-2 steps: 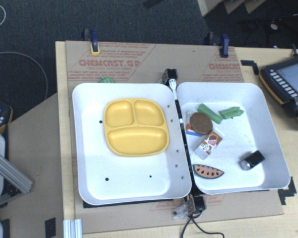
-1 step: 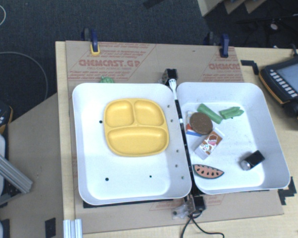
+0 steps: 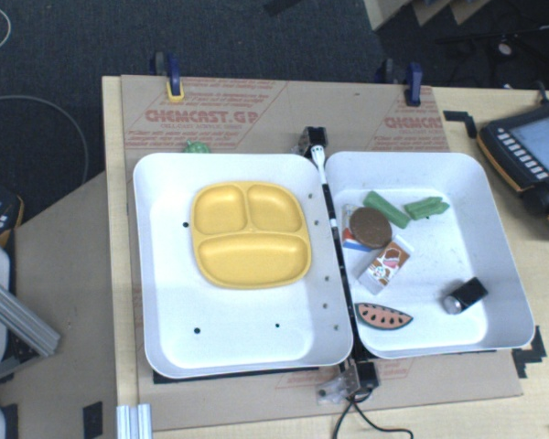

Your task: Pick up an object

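Two white bins side by side on the surface point(image 3: 128, 245), before any pick is under way.
Left bin point(image 3: 165, 337) holds a yellow divided plate point(image 3: 251, 234); right bin point(image 3: 503, 273) holds the candidates: two green pieces point(image 3: 405, 208), a brown disc point(image 3: 370, 227), a small carton point(image 3: 384, 267), a watermelon slice point(image 3: 384, 316) and a black-and-silver item point(image 3: 463, 296). Gripper state cannot be told. The next move probably calls for descending over one well-separated item, such as the black-and-silver one.
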Robot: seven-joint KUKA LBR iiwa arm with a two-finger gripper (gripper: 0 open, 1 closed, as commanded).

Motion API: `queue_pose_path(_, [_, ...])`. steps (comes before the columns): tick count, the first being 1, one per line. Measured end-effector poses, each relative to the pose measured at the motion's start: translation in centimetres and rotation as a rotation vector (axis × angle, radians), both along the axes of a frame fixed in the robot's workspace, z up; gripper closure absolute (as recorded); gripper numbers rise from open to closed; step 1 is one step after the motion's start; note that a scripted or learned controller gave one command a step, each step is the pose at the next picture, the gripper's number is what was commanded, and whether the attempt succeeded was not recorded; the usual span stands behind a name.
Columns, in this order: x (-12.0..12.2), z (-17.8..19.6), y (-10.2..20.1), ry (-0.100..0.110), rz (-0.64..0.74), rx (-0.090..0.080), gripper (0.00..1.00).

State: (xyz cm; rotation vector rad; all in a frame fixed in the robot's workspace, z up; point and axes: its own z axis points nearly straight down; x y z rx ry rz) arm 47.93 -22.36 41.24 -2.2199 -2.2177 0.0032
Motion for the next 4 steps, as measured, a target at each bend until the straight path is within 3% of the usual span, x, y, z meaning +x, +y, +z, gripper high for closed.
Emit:
queue_pose_path(1, [0.8, 1.9, -0.1, -0.009, 0.002, -0.004, 1.0])
queue_pose_path(2, [0.0, -5.7, 0.6, 0.002, 0.0, 0.001, 1.0])
queue_pose_path(3, [0.2, -2.2, 7.8, -0.011, 0.01, -0.002, 1.0])
queue_pose_path(4, [0.0, 3.7, 3.3, -0.013, -0.002, -0.006, 1.0])
